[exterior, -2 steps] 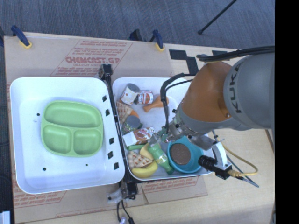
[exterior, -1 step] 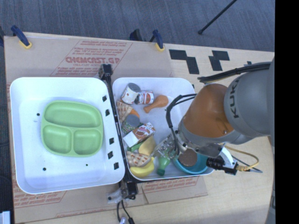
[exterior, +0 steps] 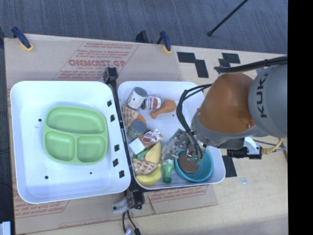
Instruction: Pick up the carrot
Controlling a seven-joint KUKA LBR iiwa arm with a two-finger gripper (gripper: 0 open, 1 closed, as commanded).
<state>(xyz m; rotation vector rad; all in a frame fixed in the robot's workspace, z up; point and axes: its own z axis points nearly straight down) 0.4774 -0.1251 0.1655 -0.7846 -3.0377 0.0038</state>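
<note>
pincer (exterior: 185,150) low over the blue bowl (exterior: 205,170) — grip state unclear; carrot (exterior: 141,118) lies untouched, well to its left.

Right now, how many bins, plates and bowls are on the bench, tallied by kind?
Shallow white bins: 2, the left bin and the right bin.
Green three-compartment plastic plate: 1.
Blue round bowl: 1.
Total: 4.

Green divided plate (exterior: 76,133) in left bin (exterior: 22,146); blue bowl (exterior: 205,170), banana (exterior: 149,178) in right bin (exterior: 171,86).
</note>
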